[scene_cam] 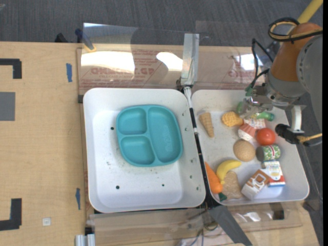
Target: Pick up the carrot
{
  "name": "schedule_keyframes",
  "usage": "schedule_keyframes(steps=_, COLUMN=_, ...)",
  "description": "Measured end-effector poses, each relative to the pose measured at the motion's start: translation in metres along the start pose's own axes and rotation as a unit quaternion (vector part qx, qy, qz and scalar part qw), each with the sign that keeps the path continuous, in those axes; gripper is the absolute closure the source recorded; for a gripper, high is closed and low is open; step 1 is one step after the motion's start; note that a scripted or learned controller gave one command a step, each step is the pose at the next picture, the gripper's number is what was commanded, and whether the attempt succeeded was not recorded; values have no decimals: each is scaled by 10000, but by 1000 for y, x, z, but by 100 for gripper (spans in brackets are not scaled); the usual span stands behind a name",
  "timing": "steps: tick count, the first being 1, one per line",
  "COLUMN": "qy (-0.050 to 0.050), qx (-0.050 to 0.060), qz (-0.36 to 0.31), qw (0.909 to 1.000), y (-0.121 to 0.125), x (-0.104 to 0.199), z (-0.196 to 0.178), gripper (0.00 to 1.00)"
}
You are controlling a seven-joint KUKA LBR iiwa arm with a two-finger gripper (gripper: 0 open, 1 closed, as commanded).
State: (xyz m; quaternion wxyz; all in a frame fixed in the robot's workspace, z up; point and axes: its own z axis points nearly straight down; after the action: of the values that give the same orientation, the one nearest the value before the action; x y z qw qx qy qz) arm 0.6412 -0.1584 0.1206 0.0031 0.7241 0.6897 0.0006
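The carrot [212, 177] is orange with a green tip and lies along the left wall of the right bin [300, 181], near its front corner. It touches a yellow banana [227, 167] and a tan bread piece [231, 184]. My gripper [253, 105] hangs over the far right part of the same bin, above a red-and-white toy [249, 128] and next to an orange waffle [231, 119]. It is well away from the carrot, toward the back right. Nothing shows between its fingers.
The right bin also holds a cone [206, 123], a tomato [266, 136], a brown round piece [244, 150], a green can [269, 152] and a carton [261, 181]. A teal divided plate [149, 135] sits in the left bin [97, 163].
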Motion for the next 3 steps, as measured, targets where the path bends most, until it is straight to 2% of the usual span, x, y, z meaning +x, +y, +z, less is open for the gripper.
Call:
schedule_keyframes(steps=1, qy=19, qx=44, qz=907, qw=9959, y=-46, x=33, z=-4, gripper=100)
schedule_keyframes(steps=2, qy=21, qx=45, qz=908, qw=9959, y=-46, x=33, z=-4, gripper=0)
schedule_keyframes(steps=3, qy=15, qx=15, qz=1563, qw=9877, y=-3, x=32, z=33, gripper=0)
